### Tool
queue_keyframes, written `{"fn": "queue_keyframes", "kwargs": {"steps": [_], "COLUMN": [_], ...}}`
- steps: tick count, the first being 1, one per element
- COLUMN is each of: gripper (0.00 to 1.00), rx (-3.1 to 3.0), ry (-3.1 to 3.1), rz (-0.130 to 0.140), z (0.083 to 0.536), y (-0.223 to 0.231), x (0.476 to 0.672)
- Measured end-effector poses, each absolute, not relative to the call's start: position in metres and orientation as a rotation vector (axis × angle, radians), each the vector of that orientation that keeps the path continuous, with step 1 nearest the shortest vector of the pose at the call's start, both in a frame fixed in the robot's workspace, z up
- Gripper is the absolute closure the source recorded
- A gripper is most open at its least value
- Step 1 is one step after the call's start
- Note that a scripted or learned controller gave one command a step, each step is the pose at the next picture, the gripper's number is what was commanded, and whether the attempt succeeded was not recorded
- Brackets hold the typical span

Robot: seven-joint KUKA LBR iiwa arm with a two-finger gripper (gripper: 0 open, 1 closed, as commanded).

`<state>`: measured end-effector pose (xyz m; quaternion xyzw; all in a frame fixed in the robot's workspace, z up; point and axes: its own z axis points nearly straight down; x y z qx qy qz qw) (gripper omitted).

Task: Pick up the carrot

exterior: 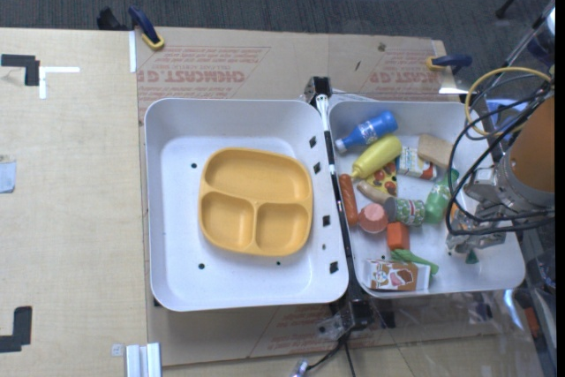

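The carrot (399, 237) is a short orange piece with a green leafy top trailing towards the lower right. It lies in the right bin (494, 274), in the front half, among other toy foods. My gripper (465, 249) hangs low over the right side of that bin, roughly a hand's width right of the carrot and apart from it. Cables loop above the wrist. The carrot rests on the bin floor and nothing grips it.
Around the carrot lie a pink-red round piece (372, 218), a green can (410, 210), a red sausage (348, 198) and a small carton (394, 275). Further back are a yellow bottle (377, 154) and a blue bottle (366, 130). The left bin holds a yellow divided plate (256, 200).
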<state>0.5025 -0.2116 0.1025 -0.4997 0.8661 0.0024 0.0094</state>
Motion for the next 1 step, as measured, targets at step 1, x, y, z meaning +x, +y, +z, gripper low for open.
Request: {"fn": "queue_keyframes", "kwargs": {"steps": [1], "gripper": [1.0], "rx": [-1.881], "ry": [2.51], "rz": [-0.004], "z": [0.093], "y": [-0.2209], "x": [0.4807]}}
